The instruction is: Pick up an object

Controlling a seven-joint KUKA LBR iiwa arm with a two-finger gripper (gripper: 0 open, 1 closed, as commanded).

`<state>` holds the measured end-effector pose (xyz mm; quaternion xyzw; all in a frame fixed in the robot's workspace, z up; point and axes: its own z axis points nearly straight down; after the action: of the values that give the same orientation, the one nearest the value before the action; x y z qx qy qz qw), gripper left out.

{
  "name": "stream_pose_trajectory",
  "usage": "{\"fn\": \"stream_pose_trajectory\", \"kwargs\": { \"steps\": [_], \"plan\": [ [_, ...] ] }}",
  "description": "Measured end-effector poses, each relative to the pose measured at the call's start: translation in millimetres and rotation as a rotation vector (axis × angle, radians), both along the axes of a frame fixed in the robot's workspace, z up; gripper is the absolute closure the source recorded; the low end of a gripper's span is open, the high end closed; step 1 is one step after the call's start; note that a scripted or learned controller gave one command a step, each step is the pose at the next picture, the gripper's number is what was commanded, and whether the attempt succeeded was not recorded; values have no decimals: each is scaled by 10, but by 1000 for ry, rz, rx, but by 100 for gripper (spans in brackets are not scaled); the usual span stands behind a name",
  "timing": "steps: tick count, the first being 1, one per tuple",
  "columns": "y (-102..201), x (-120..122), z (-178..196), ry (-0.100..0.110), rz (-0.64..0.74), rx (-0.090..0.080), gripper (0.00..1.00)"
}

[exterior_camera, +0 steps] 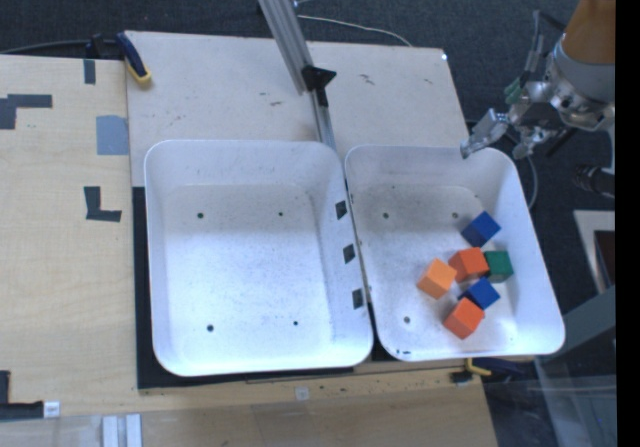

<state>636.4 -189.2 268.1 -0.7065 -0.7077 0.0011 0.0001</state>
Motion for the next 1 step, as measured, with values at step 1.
{"fn": "stream_pose_trajectory", "kwargs": {
  "steps": [1],
  "plan": [
    [252, -1070, -1174, 13, -2, 6, 0]
  ]
}}
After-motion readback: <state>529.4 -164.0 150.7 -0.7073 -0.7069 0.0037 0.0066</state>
